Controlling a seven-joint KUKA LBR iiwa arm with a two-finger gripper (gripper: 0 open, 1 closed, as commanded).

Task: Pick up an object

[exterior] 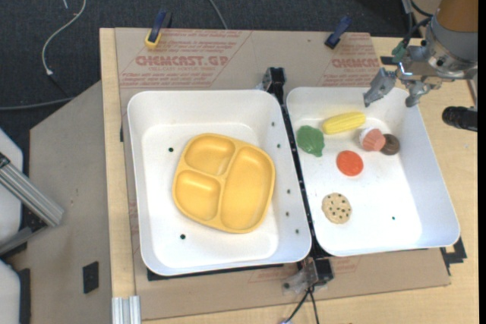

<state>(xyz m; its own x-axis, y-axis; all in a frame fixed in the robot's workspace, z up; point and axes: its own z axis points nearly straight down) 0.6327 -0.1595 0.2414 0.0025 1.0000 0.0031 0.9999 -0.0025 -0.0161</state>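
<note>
My gripper [395, 93] hangs open over the far edge of the right bin [425, 216], with nothing between its two fingers. Just below and left of it lies a yellow corn cob [343, 121]. A green leafy piece [310, 140] lies left of the corn. A pink piece [372, 139] and a brown piece [389, 145] touch each other right of the corn. An orange-red disc [349, 162] sits in the middle of the bin, and a chocolate-chip cookie [336, 207] lies nearer the front.
The left bin [148, 163] holds a yellow divided plate [224, 182]. Blue clamps [158, 26] [338, 32] grip the cardboard at the back. A black clip [273, 78] sits between the bins. Cables trail over the dark floor behind.
</note>
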